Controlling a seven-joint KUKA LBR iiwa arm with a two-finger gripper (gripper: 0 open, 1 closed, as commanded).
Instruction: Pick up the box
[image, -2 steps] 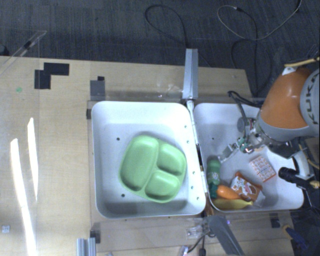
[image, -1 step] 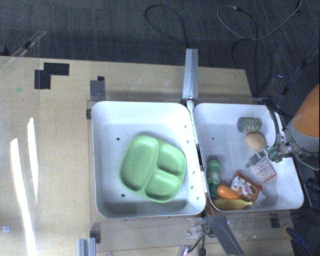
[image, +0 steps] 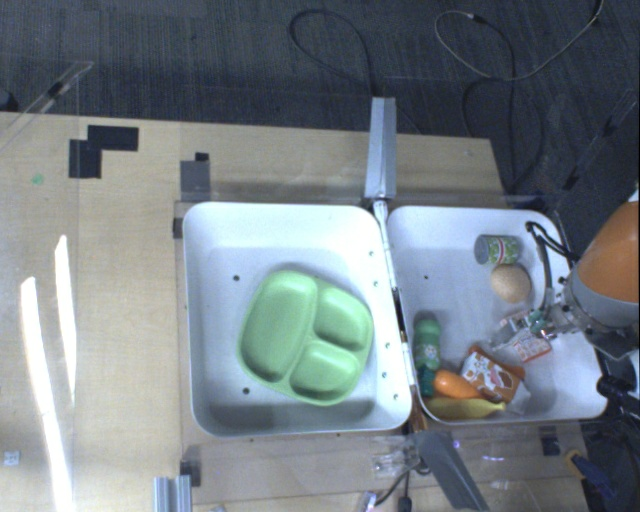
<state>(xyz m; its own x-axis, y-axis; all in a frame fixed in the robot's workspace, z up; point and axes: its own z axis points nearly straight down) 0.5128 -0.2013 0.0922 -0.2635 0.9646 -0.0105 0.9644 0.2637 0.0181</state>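
Near the front of the right bin (image: 440, 250) lies the orange box (image: 490, 373), touching a carrot (image: 458, 385) and a banana (image: 466, 407). Just beside it, toward the right wall, hangs the gripper (image: 528, 335); I cannot tell its grip.

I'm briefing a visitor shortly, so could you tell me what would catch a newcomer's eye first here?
Most striking is the green divided tray, lying alone in the left bin. Next comes the clutter in the right bin: the orange box near its front edge, with a green bottle, a can and a pale ball around it.
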